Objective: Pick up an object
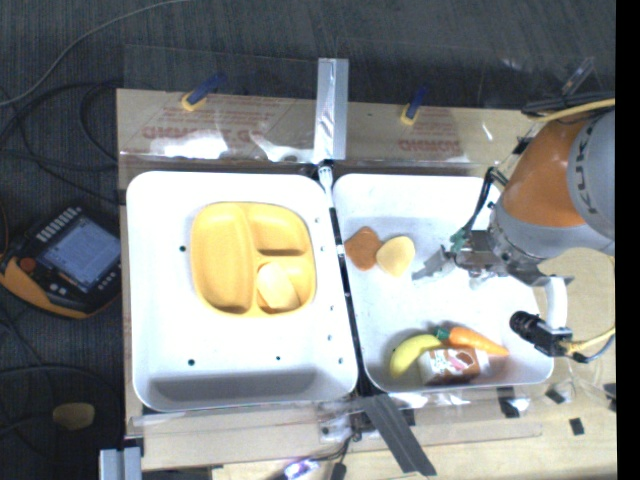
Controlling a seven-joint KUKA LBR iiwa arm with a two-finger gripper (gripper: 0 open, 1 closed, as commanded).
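Note:
The right bin (520, 183) holds a brown round piece (361, 248) and a pale yellow round piece (396, 255) side by side near its left wall. At its front lie a yellow banana (412, 352), an orange carrot (473, 339) and a small bottle with a red label (455, 365), all packed close together. My gripper (458, 261) hangs over the middle of this bin, just right of the pale yellow piece and above the carrot. I see nothing held in it.
The left bin (160, 358) contains a yellow divided tray (228, 253) with a pale yellow lump (278, 288) in its front right compartment. The grey and orange arm (555, 198) covers the right bin's right side. A handheld controller (65, 263) lies left of the bench.

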